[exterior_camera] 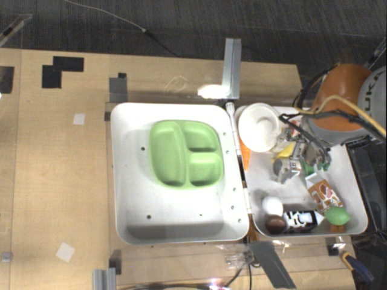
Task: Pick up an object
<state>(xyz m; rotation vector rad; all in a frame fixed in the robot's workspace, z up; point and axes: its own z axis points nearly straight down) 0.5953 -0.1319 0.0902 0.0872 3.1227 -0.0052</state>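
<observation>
Two white bins sit side by side. Left bin (130, 216) holds a green divided plate (184, 153). Right bin (357, 213) holds a white bowl (259, 127), white ball (273, 206), brown ball (276, 224), green ball (338, 215). Gripper (289, 169) is lowered among them; finger state cannot be told, cluttered.

We see a robotics lab: a plywood bench (54, 180) with black marker patches (60, 69) at upper left, metal brackets (231, 68), two shallow white bins (133, 222), loose cables (91, 8) across dark carpet.

Glossy green plastic tray (184, 153), matt wooden bench (54, 180)
</observation>
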